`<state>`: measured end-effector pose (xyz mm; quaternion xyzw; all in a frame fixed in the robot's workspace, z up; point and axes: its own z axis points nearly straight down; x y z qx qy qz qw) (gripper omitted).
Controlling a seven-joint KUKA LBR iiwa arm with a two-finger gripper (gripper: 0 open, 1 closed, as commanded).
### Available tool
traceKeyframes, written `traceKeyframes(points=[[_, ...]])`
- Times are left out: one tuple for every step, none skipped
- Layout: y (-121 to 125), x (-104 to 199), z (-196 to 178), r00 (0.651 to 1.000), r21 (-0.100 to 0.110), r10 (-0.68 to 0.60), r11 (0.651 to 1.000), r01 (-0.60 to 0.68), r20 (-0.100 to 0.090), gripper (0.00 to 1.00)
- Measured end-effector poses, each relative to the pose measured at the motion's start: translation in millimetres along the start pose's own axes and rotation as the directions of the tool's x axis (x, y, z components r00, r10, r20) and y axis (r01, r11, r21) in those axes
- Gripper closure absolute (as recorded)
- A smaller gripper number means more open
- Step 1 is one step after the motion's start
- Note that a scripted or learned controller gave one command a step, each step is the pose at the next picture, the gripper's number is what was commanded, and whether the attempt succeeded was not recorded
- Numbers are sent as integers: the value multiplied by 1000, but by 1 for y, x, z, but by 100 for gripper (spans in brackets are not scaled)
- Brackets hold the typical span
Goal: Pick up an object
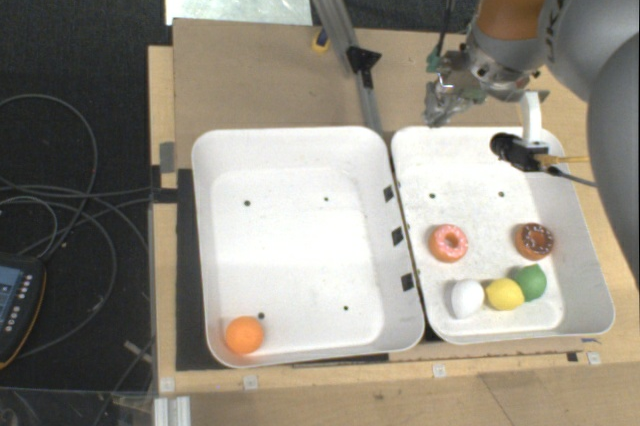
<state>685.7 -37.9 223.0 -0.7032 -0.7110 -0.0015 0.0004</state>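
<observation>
Tool (441,110): above the far edge of the right bin (600,299) — can't tell its state.
Pink donut (449,243): mid-bin, sitting alone.
Tip: drop straight over it — squeeze gently.

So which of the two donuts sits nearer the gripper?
The pink-iced donut, left of the chocolate donut; the gripper hangs over the right bin's far-left corner.
</observation>
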Motion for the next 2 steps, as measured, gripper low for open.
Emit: traceKeyframes(points=[[-7, 51, -3, 1000, 1, 1, 1000, -1, 1, 100], [1, 108, -16, 1000, -3, 0, 1000, 0, 0, 100]])
